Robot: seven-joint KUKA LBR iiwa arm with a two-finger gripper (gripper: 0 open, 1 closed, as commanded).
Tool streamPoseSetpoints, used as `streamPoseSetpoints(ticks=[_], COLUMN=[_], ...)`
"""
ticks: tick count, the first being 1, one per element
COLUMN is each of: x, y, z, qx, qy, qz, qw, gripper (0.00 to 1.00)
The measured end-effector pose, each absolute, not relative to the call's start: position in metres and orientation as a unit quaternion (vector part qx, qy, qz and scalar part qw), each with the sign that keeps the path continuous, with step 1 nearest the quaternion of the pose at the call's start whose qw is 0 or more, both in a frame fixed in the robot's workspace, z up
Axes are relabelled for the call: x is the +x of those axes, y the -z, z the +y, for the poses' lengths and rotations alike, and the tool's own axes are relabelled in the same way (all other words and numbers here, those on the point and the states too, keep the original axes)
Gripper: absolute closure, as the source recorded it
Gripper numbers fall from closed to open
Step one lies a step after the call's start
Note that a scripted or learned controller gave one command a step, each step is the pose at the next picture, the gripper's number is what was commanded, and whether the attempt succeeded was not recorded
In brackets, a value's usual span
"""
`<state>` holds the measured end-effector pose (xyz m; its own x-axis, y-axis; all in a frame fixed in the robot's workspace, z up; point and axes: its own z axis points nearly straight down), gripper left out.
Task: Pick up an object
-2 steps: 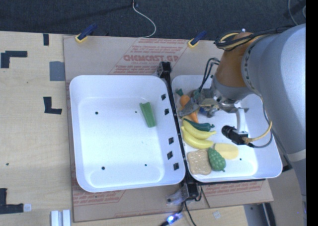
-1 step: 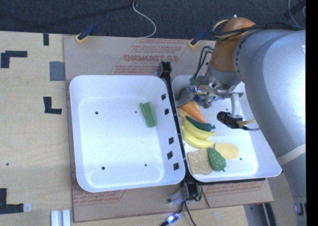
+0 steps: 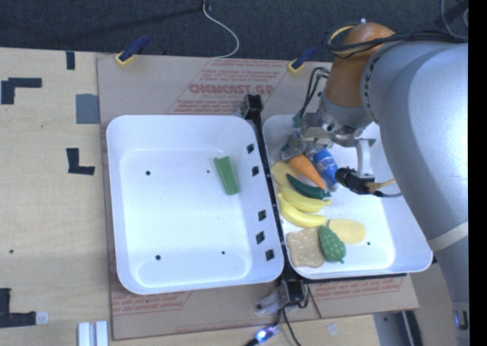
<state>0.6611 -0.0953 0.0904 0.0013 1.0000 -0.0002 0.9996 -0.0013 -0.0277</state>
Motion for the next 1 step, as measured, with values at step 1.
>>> streamPoseSetpoints(ticks=[1], x=[0.6318], y=[-0.0838], z=[-0.1249], qx=[-0.708], qy=[-0.0016], qz=[-0.706], qw=[0.001], gripper=[1.0])
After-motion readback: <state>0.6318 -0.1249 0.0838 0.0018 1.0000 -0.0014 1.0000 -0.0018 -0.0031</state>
